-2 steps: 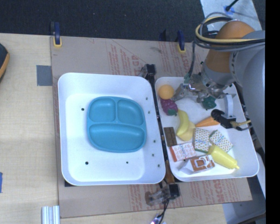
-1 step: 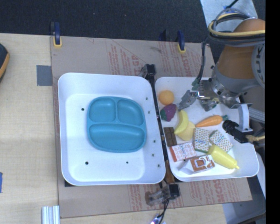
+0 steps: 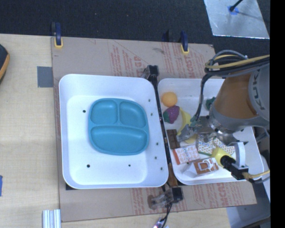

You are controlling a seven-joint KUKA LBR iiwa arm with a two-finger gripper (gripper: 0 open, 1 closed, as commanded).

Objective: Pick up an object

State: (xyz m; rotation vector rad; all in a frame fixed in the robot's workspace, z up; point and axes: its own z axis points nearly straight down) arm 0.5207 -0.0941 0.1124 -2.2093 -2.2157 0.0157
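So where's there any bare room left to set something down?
In the left bin, the white floor around the blue divided plate is free, widest along the near edge. The right bin is crowded: orange ball, packets, and the arm over it.

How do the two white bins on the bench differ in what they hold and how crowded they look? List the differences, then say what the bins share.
The left bin holds one thing, a blue divided plate, lying flat; the right bin holds a jumble: an orange ball, a purple and green toy, small packets. Much of the left bin's floor shows bare; the right bin's is mostly covered. The arm hangs over the right bin, not the left. Both are shallow and white.
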